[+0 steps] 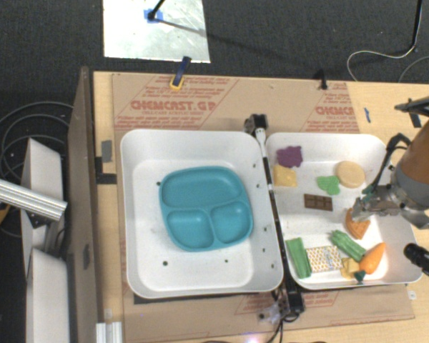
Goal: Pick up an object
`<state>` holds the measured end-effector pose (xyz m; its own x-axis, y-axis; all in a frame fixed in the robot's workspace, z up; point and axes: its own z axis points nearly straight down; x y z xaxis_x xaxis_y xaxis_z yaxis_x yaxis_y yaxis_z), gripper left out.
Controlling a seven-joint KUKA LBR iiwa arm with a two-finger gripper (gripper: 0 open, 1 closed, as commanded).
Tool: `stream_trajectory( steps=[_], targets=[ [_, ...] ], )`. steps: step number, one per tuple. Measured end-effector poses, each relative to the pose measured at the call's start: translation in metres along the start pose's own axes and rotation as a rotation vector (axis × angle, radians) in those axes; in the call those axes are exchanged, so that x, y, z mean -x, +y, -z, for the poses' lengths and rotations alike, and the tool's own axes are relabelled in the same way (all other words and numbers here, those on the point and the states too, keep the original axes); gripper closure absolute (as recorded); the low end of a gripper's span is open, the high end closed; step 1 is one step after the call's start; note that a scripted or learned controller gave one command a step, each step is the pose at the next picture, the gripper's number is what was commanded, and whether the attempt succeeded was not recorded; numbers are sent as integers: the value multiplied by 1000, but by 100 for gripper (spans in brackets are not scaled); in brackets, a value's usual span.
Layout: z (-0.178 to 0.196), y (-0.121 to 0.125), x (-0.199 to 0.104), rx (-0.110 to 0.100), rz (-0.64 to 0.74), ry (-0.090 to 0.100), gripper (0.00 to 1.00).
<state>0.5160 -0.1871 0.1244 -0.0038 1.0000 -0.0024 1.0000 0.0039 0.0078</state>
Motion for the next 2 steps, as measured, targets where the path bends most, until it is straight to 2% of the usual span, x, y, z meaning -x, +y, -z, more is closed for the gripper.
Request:
stream_trajectory(
  steps=[1,2],
  targets=[
    [0,0,0,-1,-1,0,0],
    [-34,-17,-18,18,-6,-16,0]
  ],
)
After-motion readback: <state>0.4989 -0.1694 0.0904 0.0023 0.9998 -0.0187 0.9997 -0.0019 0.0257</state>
